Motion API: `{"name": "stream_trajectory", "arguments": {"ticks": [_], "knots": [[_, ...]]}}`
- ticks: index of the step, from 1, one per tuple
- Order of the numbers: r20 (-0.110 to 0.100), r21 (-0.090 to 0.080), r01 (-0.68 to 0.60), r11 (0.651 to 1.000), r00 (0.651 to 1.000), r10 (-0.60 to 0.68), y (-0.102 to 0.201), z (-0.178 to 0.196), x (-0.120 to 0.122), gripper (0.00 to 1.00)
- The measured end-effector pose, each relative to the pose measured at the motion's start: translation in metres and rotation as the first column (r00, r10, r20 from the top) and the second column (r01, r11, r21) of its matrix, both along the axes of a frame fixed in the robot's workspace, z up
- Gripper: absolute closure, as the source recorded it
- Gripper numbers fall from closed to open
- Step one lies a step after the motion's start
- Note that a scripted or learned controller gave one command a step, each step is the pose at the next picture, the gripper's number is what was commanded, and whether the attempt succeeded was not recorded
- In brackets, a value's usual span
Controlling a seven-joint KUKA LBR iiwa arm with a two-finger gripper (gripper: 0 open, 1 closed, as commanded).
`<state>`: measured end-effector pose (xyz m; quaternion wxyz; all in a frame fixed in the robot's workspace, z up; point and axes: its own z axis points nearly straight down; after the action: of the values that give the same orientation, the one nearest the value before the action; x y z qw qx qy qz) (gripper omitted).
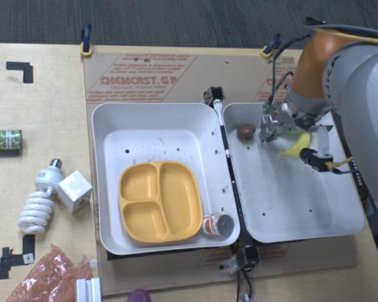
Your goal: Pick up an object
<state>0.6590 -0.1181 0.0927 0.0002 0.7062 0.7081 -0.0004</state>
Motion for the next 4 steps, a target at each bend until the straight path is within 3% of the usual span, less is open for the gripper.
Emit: {"name": "stream_trajectory", "arguments": {"ticks": [1,2,3,4], "knots": [[0.0,0.0,0.005,1.0,1.0,-0.005,0.016,0.0,-0.062,0.0],[0.0,0.001,0.004,1.0,1.0,-0.004,0.01,0.0,-0.135,0.0],[0.001,-0.001,0.0,1.0,1.0,0.0,-0.008,0.0,-0.012,0.0],[0.0,0.0,0.004,1.0,1.0,-0.004,0.011,0.0,-0.055,0.0]]}}
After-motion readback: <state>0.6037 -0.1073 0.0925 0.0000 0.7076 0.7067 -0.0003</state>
